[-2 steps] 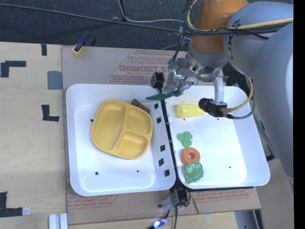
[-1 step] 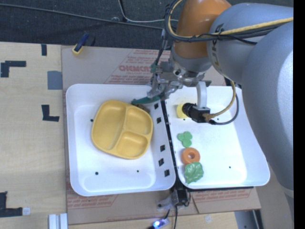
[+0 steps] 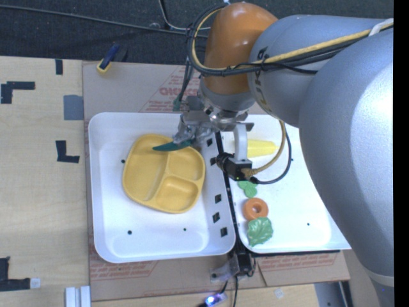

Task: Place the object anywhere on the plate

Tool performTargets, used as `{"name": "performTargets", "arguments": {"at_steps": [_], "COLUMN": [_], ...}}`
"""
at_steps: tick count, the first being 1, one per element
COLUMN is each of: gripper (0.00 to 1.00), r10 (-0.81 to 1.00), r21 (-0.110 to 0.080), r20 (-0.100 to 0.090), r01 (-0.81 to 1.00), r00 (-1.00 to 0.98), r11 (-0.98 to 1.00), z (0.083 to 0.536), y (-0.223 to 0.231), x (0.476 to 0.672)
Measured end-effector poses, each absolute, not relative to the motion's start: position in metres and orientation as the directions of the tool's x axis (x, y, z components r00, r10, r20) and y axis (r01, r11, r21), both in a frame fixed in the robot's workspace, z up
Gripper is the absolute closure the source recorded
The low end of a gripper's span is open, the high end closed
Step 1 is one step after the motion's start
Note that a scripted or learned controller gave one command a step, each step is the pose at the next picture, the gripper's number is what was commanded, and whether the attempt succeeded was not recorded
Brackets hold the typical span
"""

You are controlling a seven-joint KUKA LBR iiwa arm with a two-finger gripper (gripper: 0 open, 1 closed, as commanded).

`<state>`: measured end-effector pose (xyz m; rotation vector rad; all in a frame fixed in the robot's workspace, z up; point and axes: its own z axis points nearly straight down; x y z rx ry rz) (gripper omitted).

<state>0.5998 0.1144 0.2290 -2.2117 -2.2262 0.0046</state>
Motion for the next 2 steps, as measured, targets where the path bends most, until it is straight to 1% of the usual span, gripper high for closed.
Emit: {"name": "performTargets", "arguments": {"at_steps": [1, 2], "gripper": [1.0, 0.0], "r10": [1.0, 1.0], "r21": [-0.004, -0.003], "r20": [-0.003, -0.002], "r01": [1.0, 1.0], "r00": [-0.002, -0.002], "r11": [0.002, 0.002], "z": [0.2131, 0.214], "y": [0.1116, 0.1116], "x": [0.6061, 0.606]}}
